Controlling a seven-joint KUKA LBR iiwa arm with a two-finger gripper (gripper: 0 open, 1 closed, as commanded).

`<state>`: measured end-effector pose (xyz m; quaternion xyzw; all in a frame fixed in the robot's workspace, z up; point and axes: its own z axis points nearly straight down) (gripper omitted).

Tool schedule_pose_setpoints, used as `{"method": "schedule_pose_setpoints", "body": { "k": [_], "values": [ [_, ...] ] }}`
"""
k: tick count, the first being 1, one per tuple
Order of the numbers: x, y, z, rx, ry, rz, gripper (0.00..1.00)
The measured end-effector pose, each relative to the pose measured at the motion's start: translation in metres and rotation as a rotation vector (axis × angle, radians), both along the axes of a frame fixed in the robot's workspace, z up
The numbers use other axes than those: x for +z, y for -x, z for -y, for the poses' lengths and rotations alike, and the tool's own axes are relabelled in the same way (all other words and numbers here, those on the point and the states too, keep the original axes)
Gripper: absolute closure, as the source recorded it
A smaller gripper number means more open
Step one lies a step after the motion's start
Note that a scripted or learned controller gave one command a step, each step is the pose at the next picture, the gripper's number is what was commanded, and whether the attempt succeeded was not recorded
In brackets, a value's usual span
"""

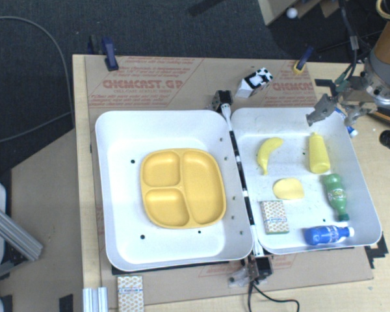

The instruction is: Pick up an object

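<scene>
- two bins: left bin (110,174) has a yellow tray (182,187).
- gripper (335,109), fingers spread and holding nothing, hangs over the right bin's (367,203) far edge, near the corn (318,153).

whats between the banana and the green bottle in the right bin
In the camera view, the yellow bottle stands between the banana and the green bottle, a little above the line joining them. A yellow chip-like piece lies just below that line.
</scene>
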<state>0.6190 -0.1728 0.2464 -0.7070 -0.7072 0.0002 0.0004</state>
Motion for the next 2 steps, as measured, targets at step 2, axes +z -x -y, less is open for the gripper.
{"method": "schedule_pose_setpoints", "body": {
  "k": [2],
  "values": [
    [-0.161, -0.007, 0.028, 0.001, -0.001, -0.002, 0.00]
  ]
}}
